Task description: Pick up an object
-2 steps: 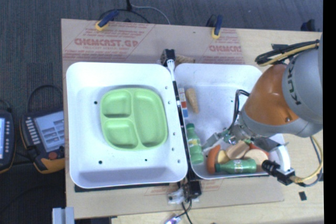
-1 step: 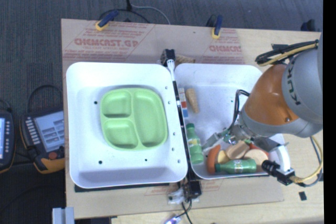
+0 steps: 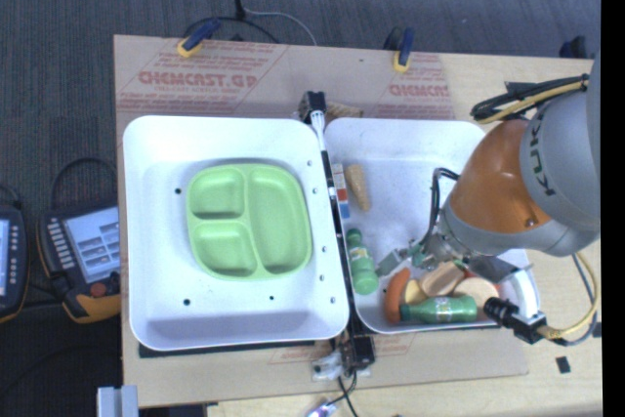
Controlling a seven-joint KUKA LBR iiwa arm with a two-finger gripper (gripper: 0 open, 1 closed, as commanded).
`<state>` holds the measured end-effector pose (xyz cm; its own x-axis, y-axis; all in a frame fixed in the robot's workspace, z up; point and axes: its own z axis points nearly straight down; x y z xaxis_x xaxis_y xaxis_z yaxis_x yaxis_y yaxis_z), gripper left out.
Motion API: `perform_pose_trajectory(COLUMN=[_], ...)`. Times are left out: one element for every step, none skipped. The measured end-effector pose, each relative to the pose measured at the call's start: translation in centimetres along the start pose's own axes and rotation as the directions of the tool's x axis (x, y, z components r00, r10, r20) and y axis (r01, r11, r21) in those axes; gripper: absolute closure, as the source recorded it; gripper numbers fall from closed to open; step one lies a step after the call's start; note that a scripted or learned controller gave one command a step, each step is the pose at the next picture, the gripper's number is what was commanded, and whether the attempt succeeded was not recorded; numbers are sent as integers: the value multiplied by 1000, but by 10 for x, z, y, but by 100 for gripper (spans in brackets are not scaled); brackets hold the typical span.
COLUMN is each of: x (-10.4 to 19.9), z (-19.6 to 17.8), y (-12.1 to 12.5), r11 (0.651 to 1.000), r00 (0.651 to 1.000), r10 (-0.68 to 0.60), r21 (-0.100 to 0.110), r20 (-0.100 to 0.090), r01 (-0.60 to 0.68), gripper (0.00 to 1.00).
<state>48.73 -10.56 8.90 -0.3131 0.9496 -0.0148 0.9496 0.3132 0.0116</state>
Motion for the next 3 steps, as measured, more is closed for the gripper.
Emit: perform_pose_trajectory(x=[0, -5, -6], z=[-11, -12, -1], y=[2, 0, -3], r11=[1000, 1000, 1000], r00=[1000, 1000, 1000], r10=[0, 5, 24], r21=[-3, -5, 4], r20=[-1, 11, 6], r01=[0, -5, -24], gripper=[100, 0, 0])
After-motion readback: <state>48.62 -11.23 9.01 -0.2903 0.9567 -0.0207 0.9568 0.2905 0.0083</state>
